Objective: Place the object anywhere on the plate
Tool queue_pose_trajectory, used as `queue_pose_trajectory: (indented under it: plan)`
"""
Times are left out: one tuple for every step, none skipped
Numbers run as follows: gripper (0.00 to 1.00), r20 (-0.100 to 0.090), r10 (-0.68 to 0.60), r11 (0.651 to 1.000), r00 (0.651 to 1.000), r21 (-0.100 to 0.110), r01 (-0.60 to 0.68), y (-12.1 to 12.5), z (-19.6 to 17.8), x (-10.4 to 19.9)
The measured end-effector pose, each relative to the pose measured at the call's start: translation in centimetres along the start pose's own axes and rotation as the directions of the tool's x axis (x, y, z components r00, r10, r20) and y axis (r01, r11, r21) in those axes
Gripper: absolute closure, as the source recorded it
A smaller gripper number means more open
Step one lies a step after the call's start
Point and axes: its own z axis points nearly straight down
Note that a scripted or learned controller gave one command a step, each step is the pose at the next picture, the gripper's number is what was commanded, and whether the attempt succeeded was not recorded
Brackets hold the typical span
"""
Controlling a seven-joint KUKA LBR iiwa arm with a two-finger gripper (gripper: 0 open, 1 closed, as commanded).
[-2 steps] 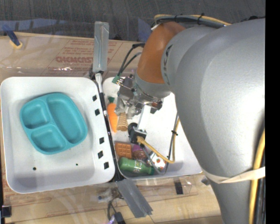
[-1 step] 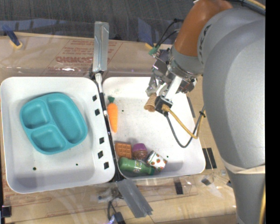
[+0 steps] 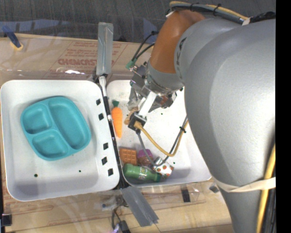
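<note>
You are looking down on two shallow white bins set side by side. In the left bin (image 3: 19,178) lies the teal plastic plate with three compartments (image 3: 63,115), flat on the bin floor and slightly turned, towards the far-left part of that bin.

The grey arm (image 3: 233,91) with its orange band (image 3: 169,38) reaches in from the right and covers much of the right bin (image 3: 120,89). Its gripper (image 3: 135,100) hangs over the far-left part of that bin. You cannot tell from this angle how far it is open, nor whether it has hold of anything.

The objects you could move are all in the right bin. The orange toy carrot with a green top (image 3: 117,122) lies along the bin's left wall, just left of and a little nearer than the gripper, its green end pointing far. In the near-left corner you see a brown waffle-like square (image 3: 128,155), a small purple piece (image 3: 145,155) just right of it, and a green plastic bottle (image 3: 140,173) lying on its side against the near wall. A small white and red piece (image 3: 164,169) rests at the bottle's right end.
</note>
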Motion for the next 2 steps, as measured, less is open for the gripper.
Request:
queue_pose_trajectory:
  plan:
    - [1.00,-0.006,0.361,0.933,0.933,-0.005,-0.361,3.3,-4.2,5.7]
    - [1.00,0.003,0.269,0.963,0.963,0.001,-0.269,-4.0,3.5,9.6]
